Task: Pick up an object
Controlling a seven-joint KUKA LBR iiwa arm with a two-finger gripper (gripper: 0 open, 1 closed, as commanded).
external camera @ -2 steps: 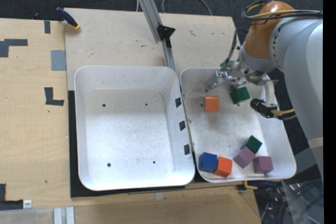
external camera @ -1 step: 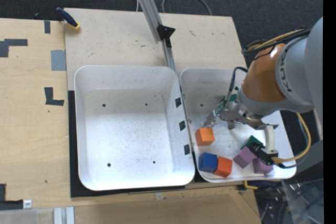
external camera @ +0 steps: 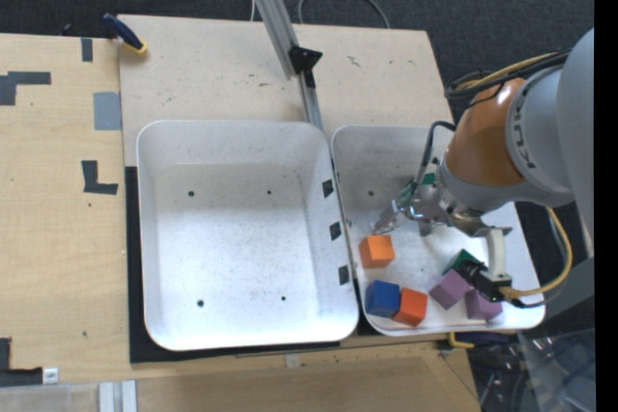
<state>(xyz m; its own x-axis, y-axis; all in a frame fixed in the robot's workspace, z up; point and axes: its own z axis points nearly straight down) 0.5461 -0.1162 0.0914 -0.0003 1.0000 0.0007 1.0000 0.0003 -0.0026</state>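
Camera view: the arm (external camera: 526, 145) comes in from three o'clock and bends down over the right bin (external camera: 352, 150). Its gripper (external camera: 404, 210) sits low near the middle of that bin, metal fingers pointing toward nine o'clock; whether they are spread or closed cannot be told from here, and nothing is visibly held between them.

The likeliest thing to pick, an orange block (external camera: 377, 251), lies on the bin floor just beside the gripper at about seven o'clock from it, apart from the fingers as far as can be seen. By that reading, the pick is not yet done: the approach is made, but the grasp and the lift are left.

Other pieces crowd the bin's six o'clock edge: a blue block (external camera: 382, 298) touching a second orange block (external camera: 412, 306), and, toward four o'clock of the gripper, two purple blocks (external camera: 450, 288) beside a dark green piece (external camera: 469, 260). A cable (external camera: 541, 285) loops down at the bin's right rim. The dividing wall at nine o'clock stands close to the first orange block and could cramp a finger. The left bin (external camera: 154, 207) lies further off at nine o'clock.
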